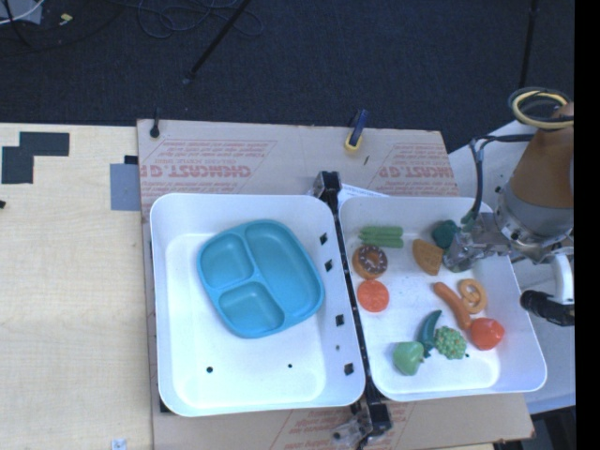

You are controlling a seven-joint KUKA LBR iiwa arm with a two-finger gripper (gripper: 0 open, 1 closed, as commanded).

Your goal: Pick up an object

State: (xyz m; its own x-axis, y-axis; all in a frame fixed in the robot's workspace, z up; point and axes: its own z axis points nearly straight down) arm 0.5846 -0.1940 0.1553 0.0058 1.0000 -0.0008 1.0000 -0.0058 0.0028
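While the arm reaches into the right bin [525, 368], its fingers [457, 251] sit low among toy foods.
Finger state unclear; dark green piece [443, 232] touching, orange piece [427, 257] just beside.

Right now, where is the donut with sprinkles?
The donut lies in the right bin, near its left wall, just below the green pickle and above the orange slice.

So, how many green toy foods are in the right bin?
4, possibly more hidden under the hand: a green pod at the top, a dark pepper, a broccoli and a leafy piece near the front. A dark green thing by the hand is unclear.
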